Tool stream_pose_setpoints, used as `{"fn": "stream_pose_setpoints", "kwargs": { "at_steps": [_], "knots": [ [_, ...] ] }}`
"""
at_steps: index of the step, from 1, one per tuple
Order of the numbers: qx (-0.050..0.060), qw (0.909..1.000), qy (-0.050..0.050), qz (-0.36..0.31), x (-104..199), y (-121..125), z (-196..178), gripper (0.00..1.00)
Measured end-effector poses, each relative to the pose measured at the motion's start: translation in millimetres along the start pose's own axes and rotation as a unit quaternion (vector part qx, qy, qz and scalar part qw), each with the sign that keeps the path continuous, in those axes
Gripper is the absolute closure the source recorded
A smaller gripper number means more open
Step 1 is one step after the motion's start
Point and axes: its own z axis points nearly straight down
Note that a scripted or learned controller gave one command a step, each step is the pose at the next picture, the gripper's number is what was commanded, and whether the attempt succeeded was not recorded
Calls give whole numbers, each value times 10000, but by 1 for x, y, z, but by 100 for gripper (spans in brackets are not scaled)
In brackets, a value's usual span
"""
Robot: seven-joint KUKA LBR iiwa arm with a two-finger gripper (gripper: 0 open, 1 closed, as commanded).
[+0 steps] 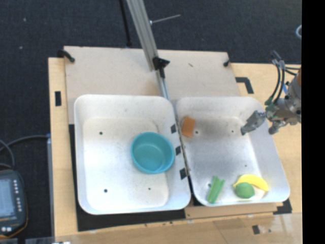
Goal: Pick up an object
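My gripper hangs over the right rim of the right bin, open, with nothing between its fingers. In that bin an orange block rests against the left wall near the top. Along the front edge lie a green stick, a green ball and a yellow banana-shaped piece touching the ball. A teal bowl sits in the left bin, near its right side.
A grey metal pole slants from the top down to the divider between the bins. A handheld controller lies off the bench at the lower left. Cables hang by the wrist at the right.
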Motion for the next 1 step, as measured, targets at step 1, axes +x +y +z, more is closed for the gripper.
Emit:
{"fn": "stream_pose_setpoints", "kwargs": {
  "at_steps": [1],
  "knots": [
    [-3,10000,2,5,0,0,0,0]
  ]
}}
